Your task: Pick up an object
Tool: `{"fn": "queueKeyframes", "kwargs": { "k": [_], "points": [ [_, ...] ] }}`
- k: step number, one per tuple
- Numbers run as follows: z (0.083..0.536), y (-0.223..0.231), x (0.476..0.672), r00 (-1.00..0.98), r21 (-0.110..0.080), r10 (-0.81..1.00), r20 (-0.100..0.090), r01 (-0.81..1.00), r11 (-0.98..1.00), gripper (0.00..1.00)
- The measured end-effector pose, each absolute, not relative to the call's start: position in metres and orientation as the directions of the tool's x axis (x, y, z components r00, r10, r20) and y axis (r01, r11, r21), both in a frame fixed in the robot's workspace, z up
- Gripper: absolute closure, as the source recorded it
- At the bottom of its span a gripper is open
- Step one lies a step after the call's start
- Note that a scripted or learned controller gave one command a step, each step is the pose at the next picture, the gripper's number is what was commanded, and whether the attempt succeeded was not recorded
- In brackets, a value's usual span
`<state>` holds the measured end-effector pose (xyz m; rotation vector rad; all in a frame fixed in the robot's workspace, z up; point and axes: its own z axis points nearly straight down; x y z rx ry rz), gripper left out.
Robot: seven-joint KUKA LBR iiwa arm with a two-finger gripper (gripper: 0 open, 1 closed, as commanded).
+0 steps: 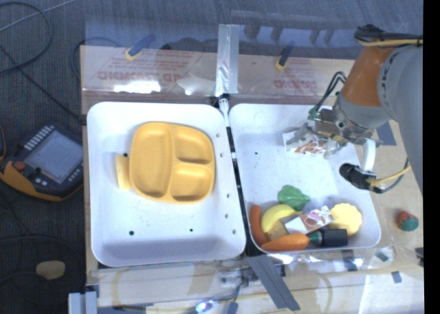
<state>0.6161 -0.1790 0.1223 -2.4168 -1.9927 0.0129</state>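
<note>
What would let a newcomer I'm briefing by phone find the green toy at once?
Look in the right white bin, at the toy pile along its near edge. The green toy sits atop that pile, just above the yellow banana. It is the pile's one green piece.

Left bin (103, 237): divided tray (172, 161) lying mid-bin. Right bin (258, 127): toy food pile (306, 222) along near wall; small packet (307, 143) toward far right, under claw (323, 130). Handheld controller (48, 161) on floor, left of counter (172, 72).
</note>
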Motion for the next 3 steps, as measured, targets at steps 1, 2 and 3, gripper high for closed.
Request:
{"fn": "queueKeyframes", "kwargs": {
  "k": [1,2,3],
  "points": [
    [0.089,-0.179,0.64,0.164,-0.021,0.987,0.003,0.986,-0.163,0.0],
    [0.094,-0.176,0.638,0.16,-0.035,0.987,0.004,0.987,-0.16,1.0],
    [0.2,-0.123,0.668,0.228,-0.004,0.974,-0.003,0.974,-0.228,1.0]
  ]
}}
